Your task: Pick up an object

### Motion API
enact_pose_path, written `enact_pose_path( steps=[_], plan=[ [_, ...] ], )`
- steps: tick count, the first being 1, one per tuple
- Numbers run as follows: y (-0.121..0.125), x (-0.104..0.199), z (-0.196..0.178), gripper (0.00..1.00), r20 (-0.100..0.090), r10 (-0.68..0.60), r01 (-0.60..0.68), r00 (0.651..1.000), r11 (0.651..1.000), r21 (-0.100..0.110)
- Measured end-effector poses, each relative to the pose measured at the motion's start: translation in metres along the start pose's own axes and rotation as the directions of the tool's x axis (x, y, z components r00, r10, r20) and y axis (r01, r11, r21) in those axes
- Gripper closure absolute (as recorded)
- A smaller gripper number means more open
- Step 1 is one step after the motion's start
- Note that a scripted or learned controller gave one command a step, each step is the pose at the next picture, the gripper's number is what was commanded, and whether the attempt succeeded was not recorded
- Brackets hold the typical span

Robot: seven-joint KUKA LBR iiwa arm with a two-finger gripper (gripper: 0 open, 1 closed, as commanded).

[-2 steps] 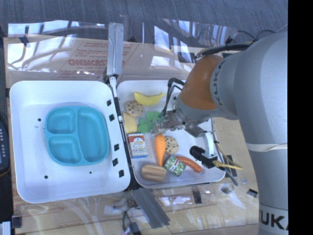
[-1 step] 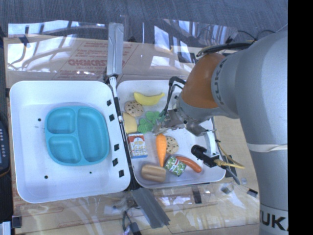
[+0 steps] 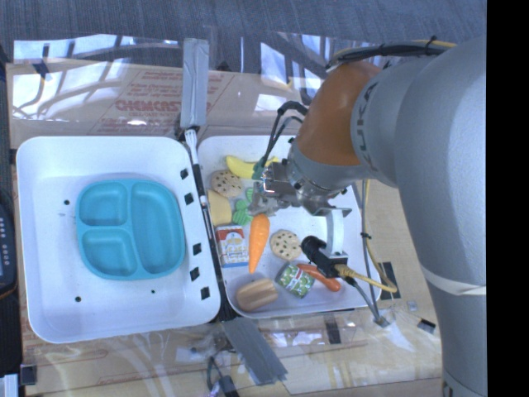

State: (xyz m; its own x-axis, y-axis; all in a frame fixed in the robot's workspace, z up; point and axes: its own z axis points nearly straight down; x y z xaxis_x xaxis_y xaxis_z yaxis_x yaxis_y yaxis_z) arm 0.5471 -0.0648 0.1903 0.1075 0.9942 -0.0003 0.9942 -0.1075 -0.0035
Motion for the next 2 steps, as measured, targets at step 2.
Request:
enact_pose_path(
  steps=[2],
  plan=[
    [0.088,-0.049,0.004,1.0,0.002,0.27,-0.27,0.963,0.963,0.006]
  ],
)
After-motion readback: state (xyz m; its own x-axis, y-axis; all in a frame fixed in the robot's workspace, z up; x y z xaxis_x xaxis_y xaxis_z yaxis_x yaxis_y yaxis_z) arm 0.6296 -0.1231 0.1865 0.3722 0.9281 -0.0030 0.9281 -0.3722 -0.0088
